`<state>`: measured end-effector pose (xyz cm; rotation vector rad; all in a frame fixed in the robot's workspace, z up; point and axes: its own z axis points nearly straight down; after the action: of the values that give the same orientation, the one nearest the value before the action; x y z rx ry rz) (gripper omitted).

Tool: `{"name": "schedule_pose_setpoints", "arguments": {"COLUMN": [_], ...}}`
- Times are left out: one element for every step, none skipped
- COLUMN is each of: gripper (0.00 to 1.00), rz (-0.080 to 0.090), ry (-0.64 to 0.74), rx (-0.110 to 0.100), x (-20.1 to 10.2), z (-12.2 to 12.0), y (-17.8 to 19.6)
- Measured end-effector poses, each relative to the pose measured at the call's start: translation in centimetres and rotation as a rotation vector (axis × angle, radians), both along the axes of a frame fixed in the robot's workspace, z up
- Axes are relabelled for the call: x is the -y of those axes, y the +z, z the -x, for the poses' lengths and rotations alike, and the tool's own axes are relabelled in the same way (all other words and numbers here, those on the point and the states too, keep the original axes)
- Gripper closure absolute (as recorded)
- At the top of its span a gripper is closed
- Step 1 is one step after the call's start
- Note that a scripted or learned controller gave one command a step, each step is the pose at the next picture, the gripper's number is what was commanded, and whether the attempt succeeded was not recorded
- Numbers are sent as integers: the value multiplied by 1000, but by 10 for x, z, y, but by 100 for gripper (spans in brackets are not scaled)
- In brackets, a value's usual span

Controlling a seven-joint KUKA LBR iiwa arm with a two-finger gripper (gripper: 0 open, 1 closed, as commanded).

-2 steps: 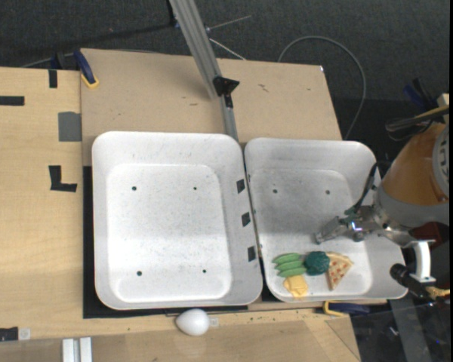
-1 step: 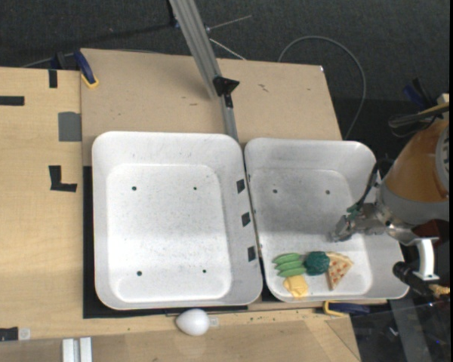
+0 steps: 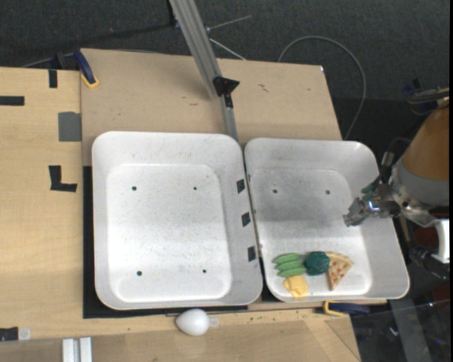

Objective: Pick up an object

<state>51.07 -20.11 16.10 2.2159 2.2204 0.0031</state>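
Nothing picked yet. Gripper [image 3: 360,211] hangs over right bin [image 3: 302,157] by its right wall, can't tell its state. Toy food pile [image 3: 311,269] sits at the bin's near edge, untouched; reach and grab still left.

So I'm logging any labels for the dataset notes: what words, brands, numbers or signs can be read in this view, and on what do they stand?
None: no readable word, number or brand stands anywhere in the camera view.
Black tape marks on the wooden bench: shapes, not letters.
Left bin and right bin: dark dots and smudges, no print.
Toy foods in the right bin, including a pizza slice: no labels.
Gripper: too small and blurred to show any marking.
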Motion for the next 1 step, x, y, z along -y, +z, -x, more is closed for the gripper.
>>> {"name": "schedule_pose_setpoints", "arguments": {"gripper": [100], "rz": [0], "ry": [-1], "rx": [0], "x": [8], "z": [-8], "y": [53]}}
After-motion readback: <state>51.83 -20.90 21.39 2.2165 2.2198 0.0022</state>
